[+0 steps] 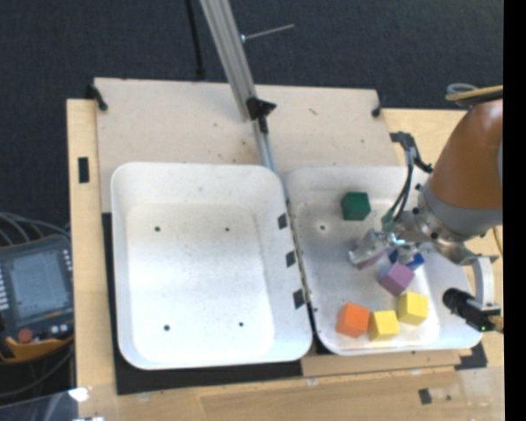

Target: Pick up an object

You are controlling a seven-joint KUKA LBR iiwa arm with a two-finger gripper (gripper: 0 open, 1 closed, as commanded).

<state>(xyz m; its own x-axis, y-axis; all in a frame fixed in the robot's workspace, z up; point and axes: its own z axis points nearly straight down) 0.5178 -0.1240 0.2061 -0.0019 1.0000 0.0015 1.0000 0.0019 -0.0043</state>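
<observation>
My gripper [371, 249] is low over the middle of the right bin [320, 191], and the arm's orange band [470, 160] rises above it to the right. A purple block [396, 277] lies just below and right of the gripper, close to it. A small blue piece [413, 257] peeks out beside the wrist. A green cube [355, 205] sits apart toward the bin's back. Along the front of the bin lie an orange cube [353, 319] and two yellow cubes [385, 324] [412, 308]. I see nothing held.
The left bin [123, 235] lies beside the right one, with black clips on the shared wall. A slanted metal pole [232, 55] rises from the back of the bench. A teach pendant [31, 292] lies off the bench at left.
</observation>
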